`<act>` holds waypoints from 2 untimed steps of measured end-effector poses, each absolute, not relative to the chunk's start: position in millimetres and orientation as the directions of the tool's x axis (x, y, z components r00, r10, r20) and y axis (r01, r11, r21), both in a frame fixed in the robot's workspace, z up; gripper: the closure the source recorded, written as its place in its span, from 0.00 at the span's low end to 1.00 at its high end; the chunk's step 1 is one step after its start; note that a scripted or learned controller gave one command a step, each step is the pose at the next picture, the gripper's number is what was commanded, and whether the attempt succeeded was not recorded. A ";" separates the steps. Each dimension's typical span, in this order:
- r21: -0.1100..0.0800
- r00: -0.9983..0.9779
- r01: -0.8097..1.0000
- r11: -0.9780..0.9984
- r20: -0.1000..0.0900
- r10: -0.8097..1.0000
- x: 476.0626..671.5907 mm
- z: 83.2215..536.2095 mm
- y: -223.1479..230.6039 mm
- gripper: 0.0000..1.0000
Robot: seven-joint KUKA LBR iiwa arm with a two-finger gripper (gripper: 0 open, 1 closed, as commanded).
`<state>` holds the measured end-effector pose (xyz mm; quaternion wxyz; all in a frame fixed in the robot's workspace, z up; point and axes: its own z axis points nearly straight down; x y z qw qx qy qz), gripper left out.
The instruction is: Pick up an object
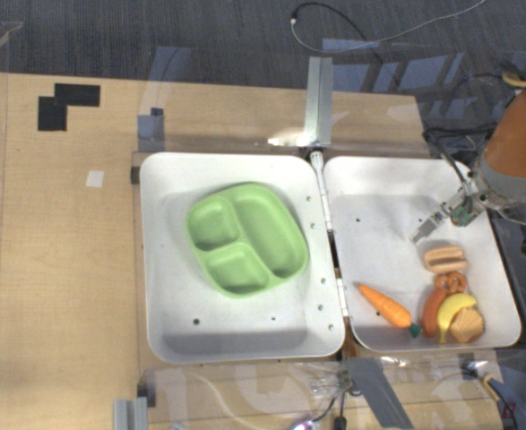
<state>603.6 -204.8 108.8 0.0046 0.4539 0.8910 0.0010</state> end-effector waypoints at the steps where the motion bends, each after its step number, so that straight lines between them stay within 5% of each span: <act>1: 0.007 -0.643 0.766 0.643 -0.010 0.766 669.5 135.0 -204.2 0.00; 2: 0.004 -0.725 0.689 0.725 -0.007 0.689 608.8 134.4 -205.4 0.00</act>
